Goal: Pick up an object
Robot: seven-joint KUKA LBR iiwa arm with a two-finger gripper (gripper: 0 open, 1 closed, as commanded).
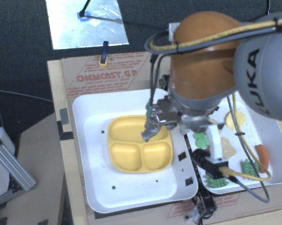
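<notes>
A yellow divided plate (135, 146) lies in the left white bin (91, 141). My gripper (151, 128) hangs over the plate's right rim, near its far right compartment. Nothing shows between the fingers. The right bin (281, 163) holds several small items: a green piece (201, 140), a pale yellow round piece (234, 119), a tan piece (229, 149), an orange carrot-like piece (262, 156) and a green leafy piece (250, 166). The arm's large orange and grey body hides much of the right bin.
The bins sit on a cardboard sheet (105, 75) with red print. A shiny metal sheet (85, 19) lies beyond it. A blue and yellow marker (104, 55) rests on the cardboard's far edge. An aluminium frame (3, 163) stands at the left.
</notes>
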